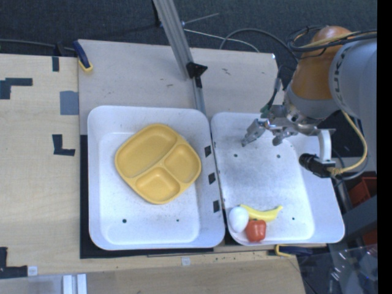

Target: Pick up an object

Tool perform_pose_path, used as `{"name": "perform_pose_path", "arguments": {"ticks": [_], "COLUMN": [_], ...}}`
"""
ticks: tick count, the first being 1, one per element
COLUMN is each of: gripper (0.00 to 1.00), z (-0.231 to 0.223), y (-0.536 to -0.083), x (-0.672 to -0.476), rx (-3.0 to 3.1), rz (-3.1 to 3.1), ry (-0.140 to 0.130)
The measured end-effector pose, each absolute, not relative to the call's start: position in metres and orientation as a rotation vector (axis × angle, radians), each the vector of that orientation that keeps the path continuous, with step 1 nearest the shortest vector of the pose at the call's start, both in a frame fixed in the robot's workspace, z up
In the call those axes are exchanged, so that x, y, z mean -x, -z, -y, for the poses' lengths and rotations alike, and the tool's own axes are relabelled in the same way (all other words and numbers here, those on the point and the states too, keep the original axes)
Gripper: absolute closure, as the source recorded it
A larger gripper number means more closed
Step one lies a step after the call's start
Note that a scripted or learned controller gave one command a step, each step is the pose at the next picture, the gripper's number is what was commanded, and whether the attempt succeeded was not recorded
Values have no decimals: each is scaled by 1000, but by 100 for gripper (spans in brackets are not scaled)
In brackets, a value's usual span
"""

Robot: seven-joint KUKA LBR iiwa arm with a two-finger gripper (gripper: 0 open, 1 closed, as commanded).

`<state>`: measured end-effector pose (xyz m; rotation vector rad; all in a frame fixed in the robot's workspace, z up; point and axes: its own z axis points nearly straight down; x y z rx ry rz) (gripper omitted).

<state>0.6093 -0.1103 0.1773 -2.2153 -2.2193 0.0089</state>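
Note:
A yellow banana [264, 212], a white egg-shaped ball [237, 219] and a red pepper [256, 229] lie bunched at the near edge of the right bin [269, 170]. My gripper [263, 135] hangs over the far part of that bin, well away from these objects. Its two fingers are spread apart with nothing between them. A yellow divided plate [158, 162] rests in the left bin [110, 219].
A slanted metal post [177, 35] rises from behind the bins near their shared wall. Cables [352, 158] loop beside the arm on the right. Bare speckled floor fills the middle of the right bin.

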Motion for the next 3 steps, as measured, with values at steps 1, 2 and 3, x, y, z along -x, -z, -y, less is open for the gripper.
{"name": "perform_pose_path", "arguments": {"ticks": [1,2,3], "gripper": [0,100,100], "z": [104,104,99], "y": [-131,-144,-205], "x": [-604,-605,-611], "rx": [2216,2216,2221], "rz": [2221,2224,2227], "ry": [-7,-2,4]}}
